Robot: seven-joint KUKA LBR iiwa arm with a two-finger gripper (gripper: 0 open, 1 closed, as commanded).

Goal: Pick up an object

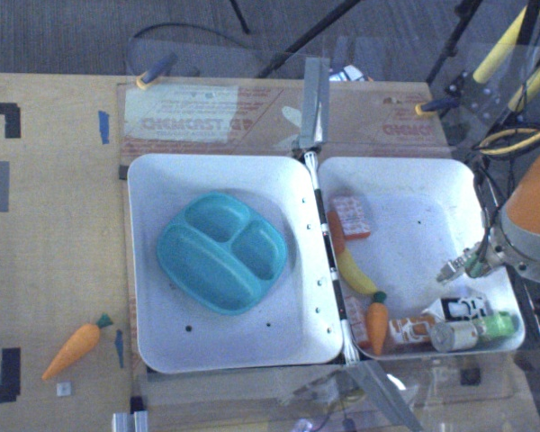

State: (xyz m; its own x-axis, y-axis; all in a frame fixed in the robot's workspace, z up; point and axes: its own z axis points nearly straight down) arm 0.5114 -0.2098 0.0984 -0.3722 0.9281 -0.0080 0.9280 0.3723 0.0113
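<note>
Hovering low over the right bin (405,174), near its right wall: the gripper (457,268), fingers spread and holding nothing. Apparently closing in for a pick, with no grasp made yet. Lying just below the fingertips, along the bin's front edge: a black-and-white carton (463,309) and a green-capped bottle (472,331). Calling next for a short drop onto one, then a firm pinch. Resting in the left bin (162,174): a teal divided plate (221,252).

A teal tray (221,252) is lying in the left bin (153,174). The end effector (459,266) is hovering in the right bin (414,171), near a bottle (472,331), banana (355,274) and carrot (376,322). Another carrot (72,348) is lying on the table (49,241).
</note>
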